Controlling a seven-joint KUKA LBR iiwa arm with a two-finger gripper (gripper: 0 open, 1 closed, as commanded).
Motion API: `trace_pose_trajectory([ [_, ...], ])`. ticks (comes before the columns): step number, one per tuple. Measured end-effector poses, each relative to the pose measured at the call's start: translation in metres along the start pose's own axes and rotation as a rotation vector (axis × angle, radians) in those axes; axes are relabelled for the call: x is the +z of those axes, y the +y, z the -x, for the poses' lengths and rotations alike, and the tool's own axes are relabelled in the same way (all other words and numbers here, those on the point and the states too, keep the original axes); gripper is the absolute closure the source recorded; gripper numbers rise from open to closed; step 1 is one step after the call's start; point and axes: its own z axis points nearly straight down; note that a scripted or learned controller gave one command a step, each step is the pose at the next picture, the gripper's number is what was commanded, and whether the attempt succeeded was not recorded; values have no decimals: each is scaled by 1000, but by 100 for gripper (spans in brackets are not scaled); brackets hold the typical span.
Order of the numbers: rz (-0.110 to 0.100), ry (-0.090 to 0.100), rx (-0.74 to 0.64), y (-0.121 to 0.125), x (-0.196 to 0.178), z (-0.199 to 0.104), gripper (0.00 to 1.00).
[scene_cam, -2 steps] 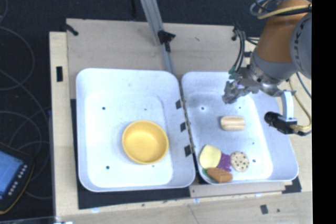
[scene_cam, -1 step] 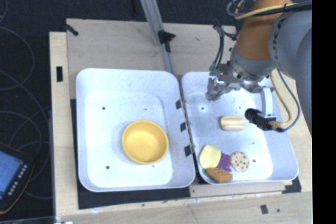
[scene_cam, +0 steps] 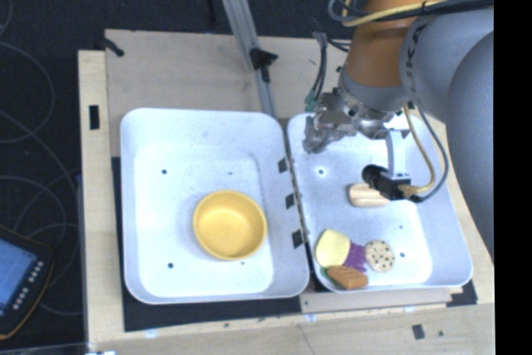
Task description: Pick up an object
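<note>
Closest to the lens is the arm (scene_cam: pixel 449 37) itself, grey with its orange band, bulking in over the right bin (scene_cam: pixel 440 258). Taking the divider between the two bins as my marker and reading across: well to the left of it, in the left bin (scene_cam: pixel 150 145), sits a yellow bowl (scene_cam: pixel 229 224), alone and upright. Just right of the divider's far end hangs the gripper (scene_cam: pixel 316 139), low over the right bin's back corner; from here I cannot tell how its fingers stand, and I see nothing caught in them. Further right of the divider, about mid-bin, lies a pale cream block (scene_cam: pixel 366 195), with a black fitting on the arm's cable touching or just over its upper edge. Hard against the divider's near end huddle a yellow piece (scene_cam: pixel 332 246), a purple piece (scene_cam: pixel 357 255), an orange-brown piece (scene_cam: pixel 347 278) and a round speckled biscuit (scene_cam: pixel 380 255), all touching or nearly so.

Nothing looks picked yet. To do it well, I'd judge the cream block the fairest target: it lies apart from the rest, so fingers could straddle its short side. The clustered pieces crowd each other and the bin wall, which would likely foul a clean close. The dangling cable near the block is the thing to watch.
</note>
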Motion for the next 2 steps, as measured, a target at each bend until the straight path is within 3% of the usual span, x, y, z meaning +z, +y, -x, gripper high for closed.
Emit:
trace_pose_trajectory([
  [2, -1, 1, -1, 18, -20, -107, 100],
])
